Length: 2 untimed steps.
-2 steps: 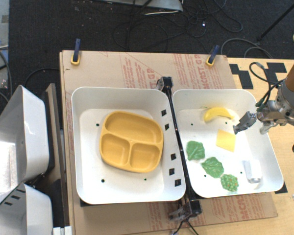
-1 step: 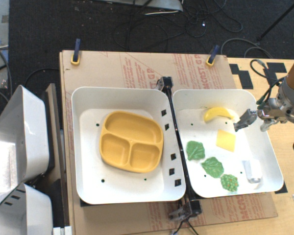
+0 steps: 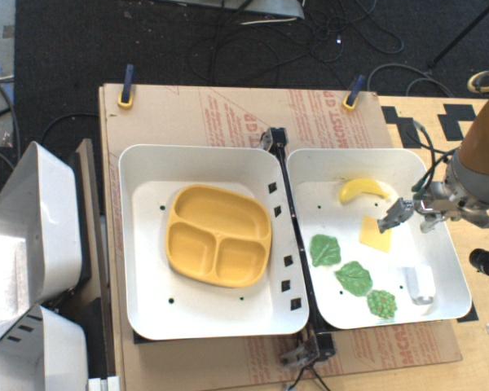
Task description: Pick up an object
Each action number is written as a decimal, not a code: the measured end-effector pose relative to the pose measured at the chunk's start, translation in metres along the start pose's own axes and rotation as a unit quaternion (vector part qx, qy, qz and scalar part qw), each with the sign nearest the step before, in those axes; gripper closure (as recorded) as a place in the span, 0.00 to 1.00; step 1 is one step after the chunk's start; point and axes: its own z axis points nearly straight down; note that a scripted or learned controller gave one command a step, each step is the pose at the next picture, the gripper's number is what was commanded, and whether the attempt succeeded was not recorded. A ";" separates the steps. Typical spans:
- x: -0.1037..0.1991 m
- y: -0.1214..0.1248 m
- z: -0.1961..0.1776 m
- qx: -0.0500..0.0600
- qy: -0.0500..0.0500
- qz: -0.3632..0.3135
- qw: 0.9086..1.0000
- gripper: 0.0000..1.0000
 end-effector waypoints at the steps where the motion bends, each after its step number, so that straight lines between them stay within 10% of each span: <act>1: 0.007 -0.007 0.049 0.000 0.000 0.000 1.000 0.00; 2: 0.008 -0.006 0.098 -0.002 -0.001 0.000 1.000 0.00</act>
